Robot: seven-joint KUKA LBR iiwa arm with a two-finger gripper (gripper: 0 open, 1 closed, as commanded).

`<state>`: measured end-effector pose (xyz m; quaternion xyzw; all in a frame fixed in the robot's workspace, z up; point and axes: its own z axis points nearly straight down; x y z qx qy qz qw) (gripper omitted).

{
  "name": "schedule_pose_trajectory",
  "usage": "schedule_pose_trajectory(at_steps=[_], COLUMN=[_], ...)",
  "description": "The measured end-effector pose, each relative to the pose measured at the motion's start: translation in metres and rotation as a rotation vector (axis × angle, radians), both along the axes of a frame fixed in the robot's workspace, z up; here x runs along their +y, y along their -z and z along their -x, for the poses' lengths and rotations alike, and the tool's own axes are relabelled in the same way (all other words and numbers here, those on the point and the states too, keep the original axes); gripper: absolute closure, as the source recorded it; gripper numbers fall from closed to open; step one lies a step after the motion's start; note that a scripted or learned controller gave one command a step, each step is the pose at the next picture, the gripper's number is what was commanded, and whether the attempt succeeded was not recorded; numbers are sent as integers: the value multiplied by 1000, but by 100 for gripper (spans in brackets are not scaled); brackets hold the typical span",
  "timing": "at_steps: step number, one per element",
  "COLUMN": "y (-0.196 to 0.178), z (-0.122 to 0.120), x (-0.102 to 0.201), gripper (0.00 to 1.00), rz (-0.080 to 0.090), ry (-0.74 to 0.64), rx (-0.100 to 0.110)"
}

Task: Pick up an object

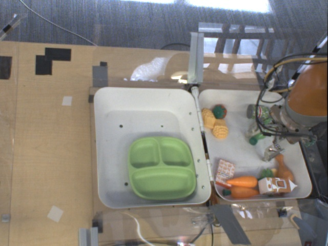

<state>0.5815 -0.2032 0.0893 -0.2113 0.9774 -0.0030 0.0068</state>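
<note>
Gripper (274, 151) hangs low over the right white bin (241, 99).
I cannot tell how it is set. Just below it lies a brown toy drumstick (284, 170), then a small milk carton (277, 185) and two orange carrots (242, 186). Yellow corn (214, 124) sits farther left. A green divided plate (161, 168) rests in the left white bin (115, 117).

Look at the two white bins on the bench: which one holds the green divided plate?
The left bin holds the green divided plate, lying alone at its front. The right bin instead carries small toy foods, such as corn and carrots.
</note>
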Motion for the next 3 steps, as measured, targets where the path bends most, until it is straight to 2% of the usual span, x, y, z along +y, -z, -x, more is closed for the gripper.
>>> schedule_pose_trajectory(at_steps=[1,2,3], y=[-1,-1,1], z=[-91,-91,-62], x=[0,-2,-1], gripper=[0,0,0], rz=[0,3,0], ry=[-120,-226,-224], rx=[0,0,3])
